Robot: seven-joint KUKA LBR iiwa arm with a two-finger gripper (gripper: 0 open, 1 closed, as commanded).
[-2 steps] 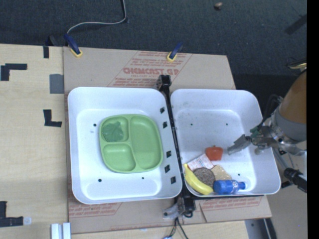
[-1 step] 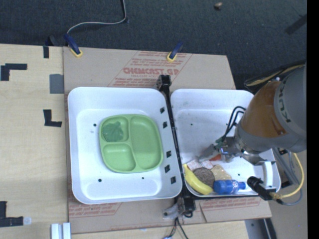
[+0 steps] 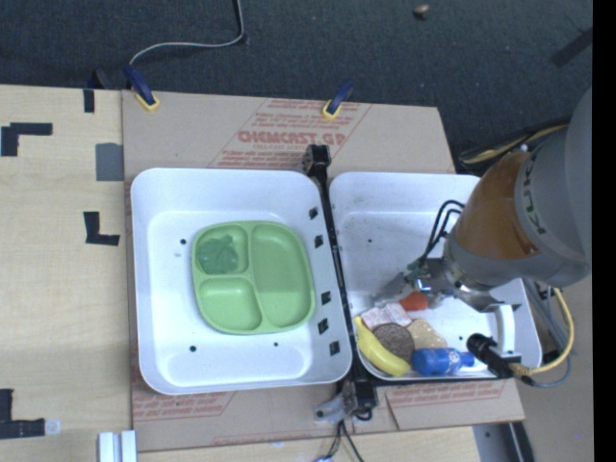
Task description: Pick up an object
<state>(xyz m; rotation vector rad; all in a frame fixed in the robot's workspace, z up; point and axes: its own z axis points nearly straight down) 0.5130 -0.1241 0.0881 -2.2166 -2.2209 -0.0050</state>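
My gripper hangs low in the right bin, just above a cluster of objects at the bin's front. A small red-orange object lies right under it, touching or nearly so. A pink-and-white packet sits to its left. In front of these are a dark brown round piece, a tan piece, a yellow banana and a blue object. The arm's orange band and grey body cover the bin's right side.
The left bin holds a green divided plate. A black divider runs between the two bins. The back half of the right bin is bare white floor. Cardboard lies under both bins.
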